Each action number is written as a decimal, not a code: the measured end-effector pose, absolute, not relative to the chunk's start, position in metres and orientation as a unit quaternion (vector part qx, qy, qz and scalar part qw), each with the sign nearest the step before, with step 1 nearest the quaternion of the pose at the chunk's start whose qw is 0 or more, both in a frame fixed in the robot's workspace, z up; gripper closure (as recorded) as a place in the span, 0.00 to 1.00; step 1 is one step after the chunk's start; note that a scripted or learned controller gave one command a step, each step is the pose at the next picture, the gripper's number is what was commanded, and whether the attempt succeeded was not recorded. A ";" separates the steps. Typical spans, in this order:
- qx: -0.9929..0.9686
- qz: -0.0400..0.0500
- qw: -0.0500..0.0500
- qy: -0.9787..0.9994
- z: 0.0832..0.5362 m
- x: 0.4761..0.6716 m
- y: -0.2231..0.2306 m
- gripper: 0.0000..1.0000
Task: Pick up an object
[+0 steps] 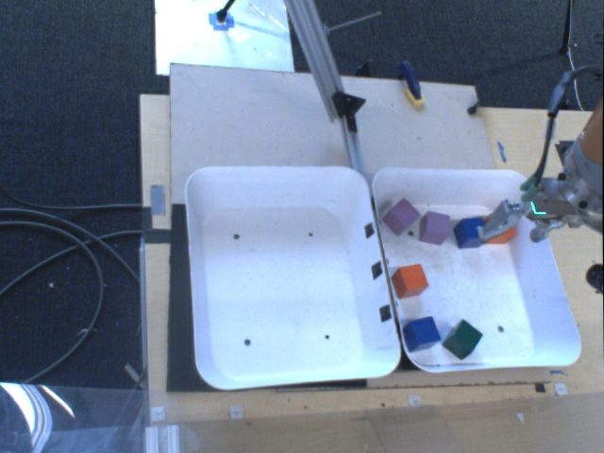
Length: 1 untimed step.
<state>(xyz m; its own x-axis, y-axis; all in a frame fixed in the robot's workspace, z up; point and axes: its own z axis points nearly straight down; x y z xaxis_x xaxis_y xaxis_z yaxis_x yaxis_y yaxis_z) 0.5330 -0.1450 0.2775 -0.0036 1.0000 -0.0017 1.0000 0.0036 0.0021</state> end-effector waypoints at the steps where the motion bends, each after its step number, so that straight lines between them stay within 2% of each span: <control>1: 0.706 0.000 0.001 0.708 0.277 0.533 -0.145 0.00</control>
